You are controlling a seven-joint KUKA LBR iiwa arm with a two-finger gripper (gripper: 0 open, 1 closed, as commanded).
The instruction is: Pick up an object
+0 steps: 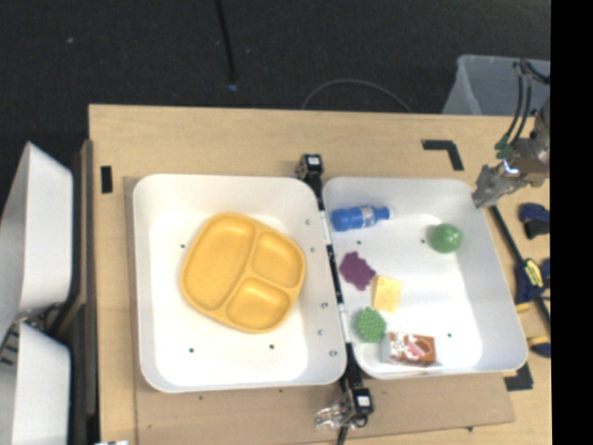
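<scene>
I see counter (pixel 232 128) | left bin (pixel 157 341): yellow divided plate (pixel 243 272) | right bin (pixel 482 286): blue bottle (pixel 359 217), red snack packet (pixel 411 348) (print unreadable), purple toy (pixel 357 270), yellow block (pixel 387 294), green ball (pixel 446 237), green bumpy ball (pixel 371 324) | end effector (pixel 493 185) above bin's upper-right corner, grip state: can't tell

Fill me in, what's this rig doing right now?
A pick attempt, not yet at the objects. The arm's gripper hangs at the far right corner of the right white bin, holding nothing that the view shows. That bin holds a blue plastic bottle, a green ball, a purple knobbly toy, a yellow block, a green bumpy ball and a red and white packet. The left white bin holds a yellow three-section plastic tray.
</scene>
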